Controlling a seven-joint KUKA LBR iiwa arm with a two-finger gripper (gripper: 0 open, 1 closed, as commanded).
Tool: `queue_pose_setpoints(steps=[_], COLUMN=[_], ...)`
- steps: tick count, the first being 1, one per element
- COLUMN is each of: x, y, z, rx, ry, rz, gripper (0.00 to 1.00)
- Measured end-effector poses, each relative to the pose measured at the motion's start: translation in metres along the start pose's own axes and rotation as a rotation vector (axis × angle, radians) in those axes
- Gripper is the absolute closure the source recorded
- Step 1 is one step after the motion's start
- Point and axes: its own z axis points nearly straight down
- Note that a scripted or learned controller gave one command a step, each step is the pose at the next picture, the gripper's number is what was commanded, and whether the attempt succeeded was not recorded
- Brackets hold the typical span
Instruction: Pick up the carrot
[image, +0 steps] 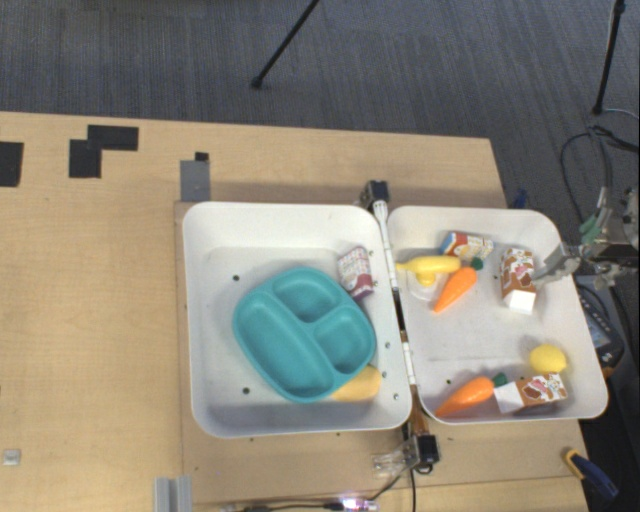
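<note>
Near carrot: an orange plastic carrot with a green top lying in the right white bin at about 6 o'clock, close to the near rim, its green end touching a brown-and-white carton.
Near carton: a small brown and white box lying flat at 5 o'clock in the right bin, just beside the carrot.
Lemon: a round yellow plastic lemon just above that carton, at 4 o'clock in the right bin.
Tray: a teal plastic divided plate lying tilted in the left white bin, with a pale yellow piece showing at its 5 o'clock edge.
Wrapped packet: a small white and maroon packet at 2 o'clock in the left bin.
Far carrot: a second orange carrot lying slantwise at 11 o'clock in the right bin, touching a yellow banana.
Far cartons: a brown and white box at 1 o'clock; a red and white one at 12 o'clock.
Gripper: at the right bin's 2 o'clock rim, well apart from both carrots; whether it is open or closed I cannot tell.
</note>
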Motion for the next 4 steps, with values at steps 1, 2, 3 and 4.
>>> queue_pose_setpoints(steps=[1,2,3,4], x=[0.068,0.086,0.083,0.083], y=[0.002,0.051,0.077,0.077], z=[0.078,0.173,0.197,0.186], rx=[0.001,0.003,-0.002,-0.002], ry=[0.001,0.001,0.001,0.003], rz=[-0.054,0.087,0.066,0.066], gripper=[0.00,0.00,0.00,1.00])
